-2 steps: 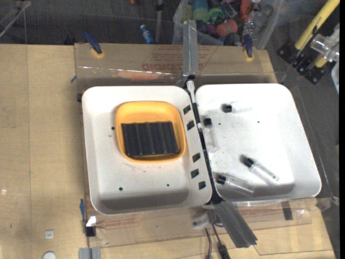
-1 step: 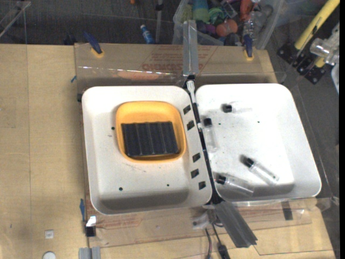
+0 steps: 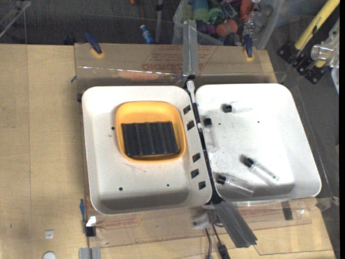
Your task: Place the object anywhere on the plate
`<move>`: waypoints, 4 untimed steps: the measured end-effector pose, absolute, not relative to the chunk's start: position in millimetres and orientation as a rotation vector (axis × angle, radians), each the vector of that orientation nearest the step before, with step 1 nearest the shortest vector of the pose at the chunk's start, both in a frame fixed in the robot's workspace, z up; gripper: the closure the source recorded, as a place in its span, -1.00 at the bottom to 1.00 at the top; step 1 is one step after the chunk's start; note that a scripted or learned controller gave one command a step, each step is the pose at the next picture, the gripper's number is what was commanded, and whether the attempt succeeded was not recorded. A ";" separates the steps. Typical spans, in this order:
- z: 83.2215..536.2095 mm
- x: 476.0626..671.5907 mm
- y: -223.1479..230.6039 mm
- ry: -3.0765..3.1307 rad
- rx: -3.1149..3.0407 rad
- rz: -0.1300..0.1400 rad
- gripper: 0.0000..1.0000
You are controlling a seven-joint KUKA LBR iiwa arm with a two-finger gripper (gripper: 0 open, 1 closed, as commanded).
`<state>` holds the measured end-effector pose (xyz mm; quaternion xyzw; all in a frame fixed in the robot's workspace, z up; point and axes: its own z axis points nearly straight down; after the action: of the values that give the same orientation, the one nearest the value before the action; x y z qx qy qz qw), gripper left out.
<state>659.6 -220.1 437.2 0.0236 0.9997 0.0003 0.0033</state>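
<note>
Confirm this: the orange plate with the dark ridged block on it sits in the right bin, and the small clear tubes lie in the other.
Wrong bin. The camera view shows the orange plate, carrying the dark ridged block, in the left bin; the small clear tubes lie in the right bin.

A yellow plate (image 3: 150, 112) is sitting in the left bin (image 3: 102, 144), and a dark ribbed block (image 3: 150, 138) is lying flat on it. Over in the right bin (image 3: 280, 123), four clear tubes with black caps are lying scattered: one near the top (image 3: 233, 109), one by the divider (image 3: 208, 131), two lower down (image 3: 257, 168) (image 3: 233, 183).
</note>
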 end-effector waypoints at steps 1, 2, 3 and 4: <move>437.1 663.8 -220.2 3.089 -0.514 -0.002 1.00; 437.1 668.6 -219.6 2.995 -0.916 -0.003 1.00; 436.9 668.4 -220.2 2.787 -1.428 -0.003 1.00; 424.8 668.6 -218.4 2.687 -1.618 0.001 1.00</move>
<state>668.6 -218.4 424.8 -0.5159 0.8566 0.0003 0.0027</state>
